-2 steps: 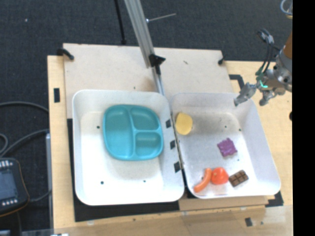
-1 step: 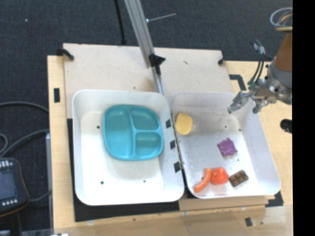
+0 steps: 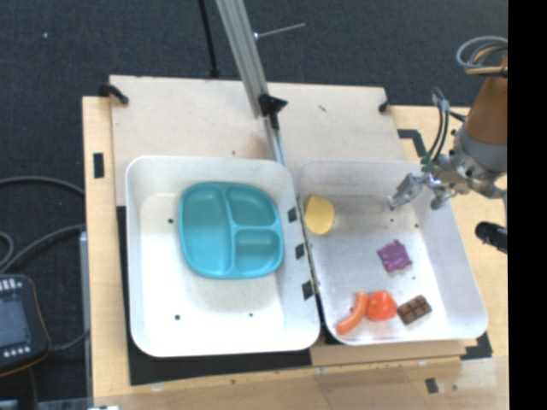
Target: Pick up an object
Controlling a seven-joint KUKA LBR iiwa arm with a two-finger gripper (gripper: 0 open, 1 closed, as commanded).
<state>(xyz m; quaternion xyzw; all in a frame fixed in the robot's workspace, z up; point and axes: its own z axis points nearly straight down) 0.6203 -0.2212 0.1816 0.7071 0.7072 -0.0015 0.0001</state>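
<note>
The right bin (image 3: 453, 263) holds a yellow rounded object (image 3: 320, 215) at its far left, a small purple block (image 3: 393, 255) in the middle, an orange carrot-like piece (image 3: 367, 308) near the front, and a brown chocolate-like block (image 3: 414, 309) beside it. My gripper (image 3: 420, 196) hangs over the far right part of this bin, above and to the right of the purple block. Its fingers are spread open with nothing between them. The grey arm with its orange band (image 3: 489, 118) comes in from the right.
In the left bin (image 3: 145, 254) lies a teal divided plate (image 3: 231, 231). A slanted metal rail (image 3: 244, 45) rises from the far side between the bins. A dark device (image 3: 17, 319) with cables sits off the bench at the left.
</note>
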